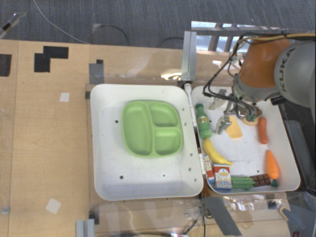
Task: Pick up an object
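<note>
1. Gripper [224, 124] hangs low in the right bin [290, 174], fingers parted, empty.
2. Cheese [235, 131] lies just beside it, probably the target.
3. Bottle [202, 120] and banana [215, 152] line the left wall.

From my remote station, the bench [44, 147] looked like pale, matt wood laminate. Both white bins [148, 186] read as smooth plastic with a soft sheen, and the green divided plate [150, 128] looked like matt plastic. Just left of the fingers, the green bottle [202, 120] seemed glossy plastic, as did the banana [215, 153] below them. The arm's grey shell [298, 73] and orange band [264, 63] shone smoothly. The small carton [222, 176] looked like printed card.
</note>
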`<move>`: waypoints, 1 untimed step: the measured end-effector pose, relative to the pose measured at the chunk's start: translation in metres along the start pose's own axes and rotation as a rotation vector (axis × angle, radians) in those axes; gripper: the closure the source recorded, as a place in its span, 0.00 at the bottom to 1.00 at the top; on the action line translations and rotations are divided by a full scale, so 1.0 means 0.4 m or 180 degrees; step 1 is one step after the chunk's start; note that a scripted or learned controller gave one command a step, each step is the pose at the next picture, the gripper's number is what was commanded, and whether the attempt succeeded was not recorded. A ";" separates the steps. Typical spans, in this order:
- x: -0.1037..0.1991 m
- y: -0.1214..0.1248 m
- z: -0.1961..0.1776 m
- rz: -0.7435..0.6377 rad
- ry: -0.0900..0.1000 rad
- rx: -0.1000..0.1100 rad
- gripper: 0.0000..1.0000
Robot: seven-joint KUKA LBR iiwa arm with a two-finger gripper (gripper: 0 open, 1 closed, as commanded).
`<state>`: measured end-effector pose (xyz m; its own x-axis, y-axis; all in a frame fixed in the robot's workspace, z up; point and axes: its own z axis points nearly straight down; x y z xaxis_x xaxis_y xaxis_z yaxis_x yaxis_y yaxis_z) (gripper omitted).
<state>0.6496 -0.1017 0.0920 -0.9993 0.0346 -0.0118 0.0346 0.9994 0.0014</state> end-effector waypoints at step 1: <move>-0.009 -0.002 -0.036 -0.0015 -0.0038 0.0007 1.00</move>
<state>0.6529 -0.1024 0.1066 -0.9993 0.0300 -0.0238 0.0300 0.9995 -0.0009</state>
